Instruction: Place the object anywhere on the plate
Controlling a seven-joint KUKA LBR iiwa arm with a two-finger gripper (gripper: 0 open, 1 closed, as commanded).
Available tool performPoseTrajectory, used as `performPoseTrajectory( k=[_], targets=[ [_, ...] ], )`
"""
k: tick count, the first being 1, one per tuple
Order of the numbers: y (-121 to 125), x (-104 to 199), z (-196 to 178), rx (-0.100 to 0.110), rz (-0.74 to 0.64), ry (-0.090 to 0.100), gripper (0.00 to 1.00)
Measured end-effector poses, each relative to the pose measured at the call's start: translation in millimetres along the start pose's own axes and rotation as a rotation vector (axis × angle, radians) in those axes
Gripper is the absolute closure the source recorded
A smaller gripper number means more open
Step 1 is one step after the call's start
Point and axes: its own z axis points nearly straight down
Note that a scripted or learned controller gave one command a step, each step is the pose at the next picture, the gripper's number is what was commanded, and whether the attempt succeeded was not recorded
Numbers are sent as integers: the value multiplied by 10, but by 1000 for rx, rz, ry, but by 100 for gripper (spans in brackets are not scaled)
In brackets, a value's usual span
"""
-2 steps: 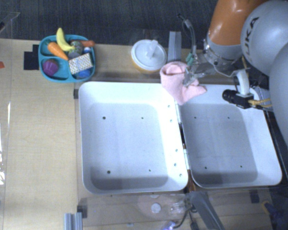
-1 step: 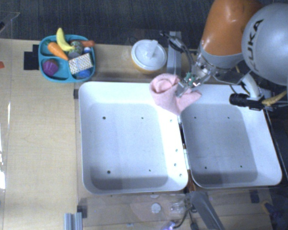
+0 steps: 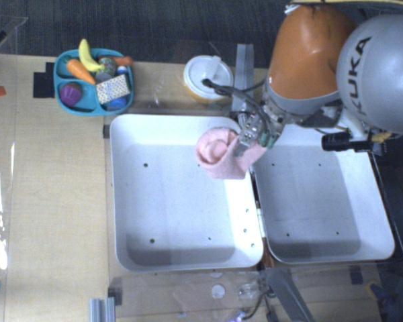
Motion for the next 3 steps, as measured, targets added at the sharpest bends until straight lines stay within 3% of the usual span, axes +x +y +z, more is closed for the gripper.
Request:
performPoseTrajectory(
  k=[1,2,3],
  targets=[
    [94,433,-38,-2,-399,-1,100],
    [163,903,91,0,-515,3,100],
    [163,901,86,-1,-514,2,0]
  ],
)
